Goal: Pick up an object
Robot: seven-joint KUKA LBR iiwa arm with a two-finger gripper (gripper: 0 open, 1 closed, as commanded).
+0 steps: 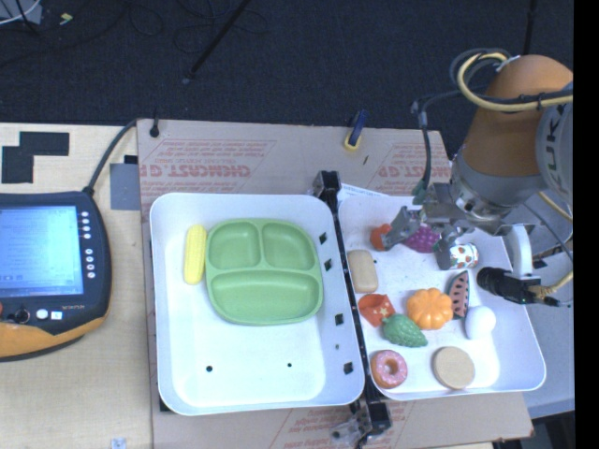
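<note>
My gripper (426, 236) hangs low over the back of the right bin (524, 363). Its two grey fingers (404, 224) are spread apart, open. A purple bunch of grapes (424, 240) lies in the gap between them; I cannot tell whether they touch it. A small red fruit (380, 237) sits just left of the left finger. A small white patterned piece (462, 253) lies just right of the gripper.
The right bin also holds a tan bun (362, 271), red pepper (375, 308), green leafy piece (403, 330), orange pumpkin (430, 309), watermelon slice (458, 295), white egg (480, 323), donut (388, 369) and tan disc (455, 367). In the left bin (243, 382) lie a green divided plate (263, 271) and corn (194, 253).
</note>
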